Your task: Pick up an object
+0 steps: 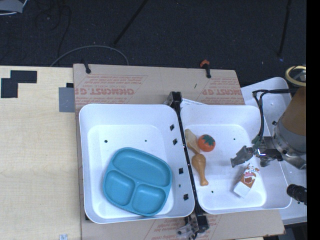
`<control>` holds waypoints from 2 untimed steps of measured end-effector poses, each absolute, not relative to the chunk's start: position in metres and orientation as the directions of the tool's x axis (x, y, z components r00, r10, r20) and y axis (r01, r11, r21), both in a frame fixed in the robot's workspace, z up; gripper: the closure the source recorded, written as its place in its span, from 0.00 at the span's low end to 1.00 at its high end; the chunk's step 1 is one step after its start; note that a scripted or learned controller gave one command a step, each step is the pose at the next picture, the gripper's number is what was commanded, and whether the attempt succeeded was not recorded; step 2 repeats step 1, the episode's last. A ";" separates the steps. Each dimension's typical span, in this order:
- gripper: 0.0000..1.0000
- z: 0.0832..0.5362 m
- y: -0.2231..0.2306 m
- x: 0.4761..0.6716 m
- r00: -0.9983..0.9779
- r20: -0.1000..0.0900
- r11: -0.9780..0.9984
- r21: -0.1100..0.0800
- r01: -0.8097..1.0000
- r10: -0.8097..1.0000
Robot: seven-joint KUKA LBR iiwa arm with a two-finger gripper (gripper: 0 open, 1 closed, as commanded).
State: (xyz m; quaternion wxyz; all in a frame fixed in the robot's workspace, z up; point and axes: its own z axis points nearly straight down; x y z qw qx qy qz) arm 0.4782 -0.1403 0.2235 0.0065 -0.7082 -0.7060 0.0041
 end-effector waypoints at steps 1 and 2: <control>0.00 0.229 -0.140 0.481 0.001 0.001 -0.001 -0.004 1.000 1.000; 0.00 0.229 -0.140 0.481 0.001 0.001 -0.001 -0.004 1.000 1.000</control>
